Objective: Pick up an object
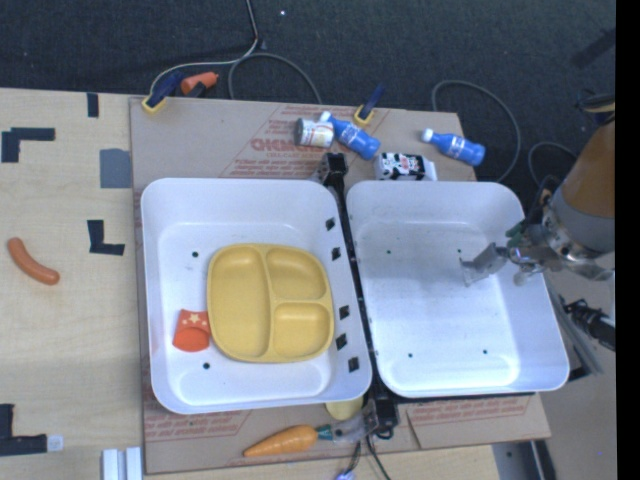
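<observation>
The pincer [490, 264] hangs low over the right bin [450, 363], close to that bin's right wall; whether it is apart or together cannot be told. Bare white floor spreads to its left and toward the near rim. Well to its left, past the wall between the bins, the left bin [165, 218] holds a yellow divided plate [270, 302] with an orange cup [192, 332] touching the plate's far-left edge.
</observation>
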Controlling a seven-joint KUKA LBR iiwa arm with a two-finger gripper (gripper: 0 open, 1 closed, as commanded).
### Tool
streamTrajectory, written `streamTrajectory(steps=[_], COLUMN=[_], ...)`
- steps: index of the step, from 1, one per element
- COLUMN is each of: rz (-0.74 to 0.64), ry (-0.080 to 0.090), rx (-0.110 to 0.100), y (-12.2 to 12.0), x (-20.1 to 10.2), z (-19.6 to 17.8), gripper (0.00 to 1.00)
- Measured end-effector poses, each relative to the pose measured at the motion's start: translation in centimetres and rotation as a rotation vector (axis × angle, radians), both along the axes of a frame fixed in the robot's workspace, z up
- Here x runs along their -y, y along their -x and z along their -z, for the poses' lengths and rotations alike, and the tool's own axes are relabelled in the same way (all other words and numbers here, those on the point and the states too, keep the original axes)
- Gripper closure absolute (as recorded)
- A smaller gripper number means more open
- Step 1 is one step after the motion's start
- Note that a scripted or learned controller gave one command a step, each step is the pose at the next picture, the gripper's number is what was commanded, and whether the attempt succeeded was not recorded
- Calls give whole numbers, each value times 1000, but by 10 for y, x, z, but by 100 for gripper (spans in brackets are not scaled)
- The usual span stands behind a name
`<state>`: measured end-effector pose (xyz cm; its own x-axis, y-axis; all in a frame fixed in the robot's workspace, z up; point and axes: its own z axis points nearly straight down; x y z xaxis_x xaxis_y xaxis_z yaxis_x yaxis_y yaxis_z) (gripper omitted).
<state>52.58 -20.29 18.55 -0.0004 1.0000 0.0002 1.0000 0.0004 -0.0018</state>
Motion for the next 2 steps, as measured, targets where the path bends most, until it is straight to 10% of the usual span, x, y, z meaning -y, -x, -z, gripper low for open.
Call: streamTrajectory(steps=[1, 2], rz=[-11, -4], ry=[-1, -2], rx=[8, -5], y=[-104, -98], x=[-65, -113], z=[-1, 70], gripper=[0, 0])
